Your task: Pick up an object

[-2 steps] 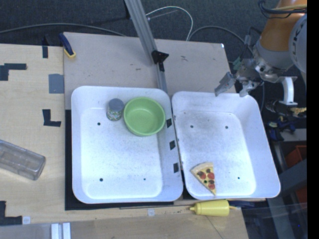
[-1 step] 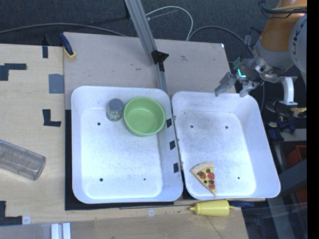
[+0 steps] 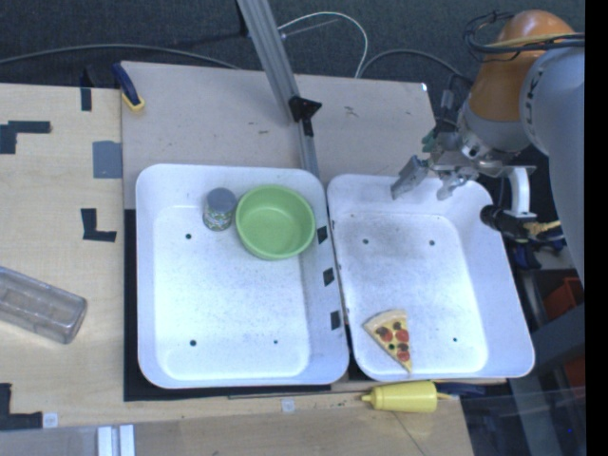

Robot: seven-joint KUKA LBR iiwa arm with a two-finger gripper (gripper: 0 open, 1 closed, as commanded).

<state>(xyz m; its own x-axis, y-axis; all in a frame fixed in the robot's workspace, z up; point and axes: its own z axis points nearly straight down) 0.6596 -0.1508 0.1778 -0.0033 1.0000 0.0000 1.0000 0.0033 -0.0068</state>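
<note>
The pincer [image 3: 425,184] hangs spread and unladen over the right bin's [image 3: 494,283] far rim; a pizza slice [image 3: 390,334] lies well apart, a green bowl [image 3: 275,221] and can [image 3: 219,208] next door.

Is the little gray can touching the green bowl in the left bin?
Cannot tell. In the camera view the gray can sits right beside the green bowl; their outlines meet, but the slanted angle could hide a gap.

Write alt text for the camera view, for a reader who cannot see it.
A grey robot arm's gripper hangs open over the far edge of the right bin, which holds a toy pizza slice near its front. The left bin holds a green bowl beside a small can.
</note>
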